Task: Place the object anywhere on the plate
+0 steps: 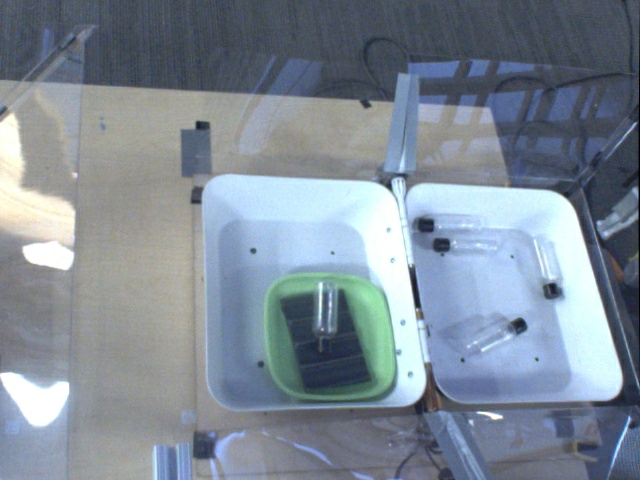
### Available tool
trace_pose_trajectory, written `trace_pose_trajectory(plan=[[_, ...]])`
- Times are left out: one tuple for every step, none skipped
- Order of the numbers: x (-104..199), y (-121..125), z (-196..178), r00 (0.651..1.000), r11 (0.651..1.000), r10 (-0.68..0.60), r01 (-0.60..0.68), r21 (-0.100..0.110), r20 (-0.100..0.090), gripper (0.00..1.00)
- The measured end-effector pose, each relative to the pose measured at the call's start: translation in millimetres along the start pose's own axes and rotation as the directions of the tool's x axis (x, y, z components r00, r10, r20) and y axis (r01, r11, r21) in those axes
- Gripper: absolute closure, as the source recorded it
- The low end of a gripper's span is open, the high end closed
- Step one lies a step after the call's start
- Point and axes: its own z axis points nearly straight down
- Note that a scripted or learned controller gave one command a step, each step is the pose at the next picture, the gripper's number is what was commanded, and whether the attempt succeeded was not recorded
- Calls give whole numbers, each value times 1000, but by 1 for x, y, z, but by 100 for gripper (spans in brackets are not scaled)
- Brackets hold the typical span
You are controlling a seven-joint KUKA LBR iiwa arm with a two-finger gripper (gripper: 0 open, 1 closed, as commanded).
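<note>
A green plate (pixel 274 320) sits in the left white bin (pixel 228 268), toward its front. A dark ribbed insert (pixel 330 360) covers the middle of the plate. A clear plastic vial (pixel 326 310) lies on the insert, pointing from the back toward the front of the bin. Several more clear vials with black caps lie in the right bin (pixel 590 368): two side by side at its back left (pixel 462 225) (pixel 472 243), one at the right (pixel 545 263), and one near the front centre (pixel 490 335).
A grey metal post (pixel 403 123) stands behind the seam between the two bins. Cables trail on the bench behind and in front of the bins. A small dark bracket (pixel 197 150) lies on the wooden bench to the back left.
</note>
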Motion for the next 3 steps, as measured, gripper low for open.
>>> trace_pose_trajectory(plan=[[-5,17,105,1000,1000,14,-14,6,-5,0],[3,-10,69,998,998,56,-56,4,-3,0],[1,0,133,997,997,79,-79,7,-5,0]])
